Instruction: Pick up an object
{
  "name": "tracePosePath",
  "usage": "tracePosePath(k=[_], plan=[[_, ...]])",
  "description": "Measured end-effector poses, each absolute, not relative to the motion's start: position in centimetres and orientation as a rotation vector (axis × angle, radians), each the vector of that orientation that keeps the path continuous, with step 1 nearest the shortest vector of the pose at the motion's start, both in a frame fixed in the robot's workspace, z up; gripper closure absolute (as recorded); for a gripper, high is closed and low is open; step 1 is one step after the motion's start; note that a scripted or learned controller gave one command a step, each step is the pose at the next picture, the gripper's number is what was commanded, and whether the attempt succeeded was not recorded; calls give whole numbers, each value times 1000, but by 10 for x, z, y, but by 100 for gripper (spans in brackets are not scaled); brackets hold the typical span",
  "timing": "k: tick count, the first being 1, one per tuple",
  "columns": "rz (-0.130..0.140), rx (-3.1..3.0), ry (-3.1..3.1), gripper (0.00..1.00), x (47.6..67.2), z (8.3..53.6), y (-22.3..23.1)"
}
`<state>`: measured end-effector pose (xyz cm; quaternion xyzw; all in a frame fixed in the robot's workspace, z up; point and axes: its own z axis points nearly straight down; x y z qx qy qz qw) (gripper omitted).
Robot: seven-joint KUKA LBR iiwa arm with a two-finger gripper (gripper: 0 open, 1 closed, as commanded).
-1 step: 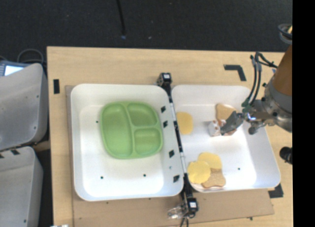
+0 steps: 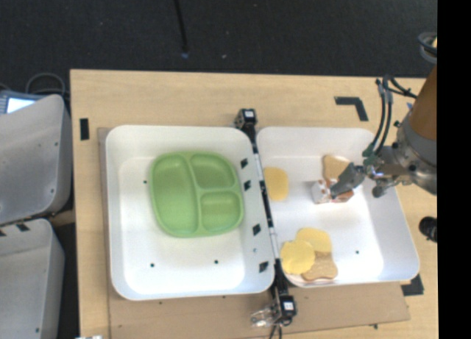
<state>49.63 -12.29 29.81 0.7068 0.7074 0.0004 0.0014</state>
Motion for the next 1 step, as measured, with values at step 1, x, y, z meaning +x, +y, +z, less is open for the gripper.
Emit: tracePosePath(k=[1], plan=[[-4, 2223, 2220, 0, 494, 252, -132]])
